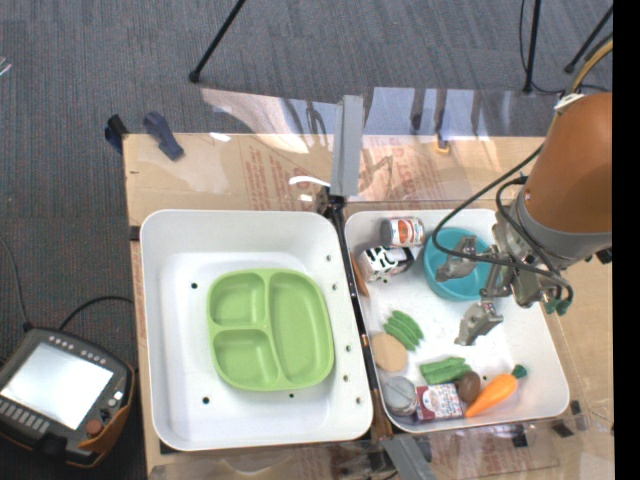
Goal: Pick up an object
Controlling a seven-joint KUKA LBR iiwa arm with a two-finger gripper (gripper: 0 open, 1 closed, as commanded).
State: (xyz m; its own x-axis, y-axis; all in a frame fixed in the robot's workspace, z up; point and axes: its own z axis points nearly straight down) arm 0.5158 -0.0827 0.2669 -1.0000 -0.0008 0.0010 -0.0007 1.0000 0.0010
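The hand (480,323) hovers, fingers spread, holding nothing, over the right bin (545,368) near the teal bowl (450,268).

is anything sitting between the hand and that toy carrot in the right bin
Nothing visible does. The hand hangs above bare white floor of the right bin, and the toy carrot lies just below it in the camera view, with open floor between. The green pea pod lies left of that path.

Two white bins (160,268), one green tray (270,328), one teal bowl (450,268), one carrot (492,392), two cans (403,231).
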